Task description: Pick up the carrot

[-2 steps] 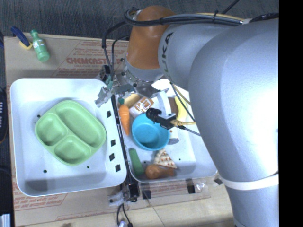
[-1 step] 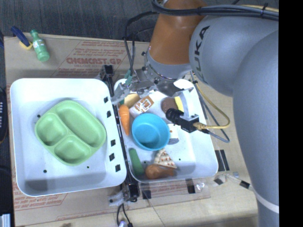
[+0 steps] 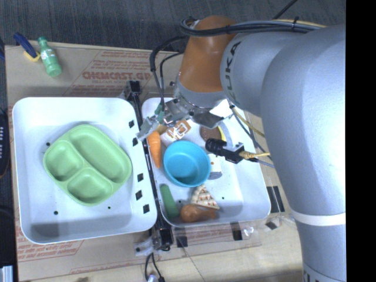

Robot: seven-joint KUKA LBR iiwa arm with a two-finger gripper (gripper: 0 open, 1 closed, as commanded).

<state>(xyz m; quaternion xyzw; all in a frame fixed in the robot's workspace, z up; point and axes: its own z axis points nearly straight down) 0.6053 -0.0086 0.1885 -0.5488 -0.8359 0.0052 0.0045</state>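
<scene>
The carrot (image 3: 155, 148) is orange and lies lengthwise along the left wall of the right bin (image 3: 254, 194), next to a blue bowl (image 3: 186, 164). My gripper (image 3: 156, 121) hangs just above the carrot's far end, at the bin's back left corner. The orange wrist band and the grey arm cover much of the bin behind it. From this slant I see nothing lifted off the bin floor.
A green cucumber (image 3: 168, 200), a brown sausage (image 3: 198, 212) and a sandwich wedge (image 3: 204, 196) lie at the right bin's front. The left bin (image 3: 35, 122) holds a green divided plate (image 3: 88, 163). A green bottle (image 3: 50, 58) lies on the bench at the back left.
</scene>
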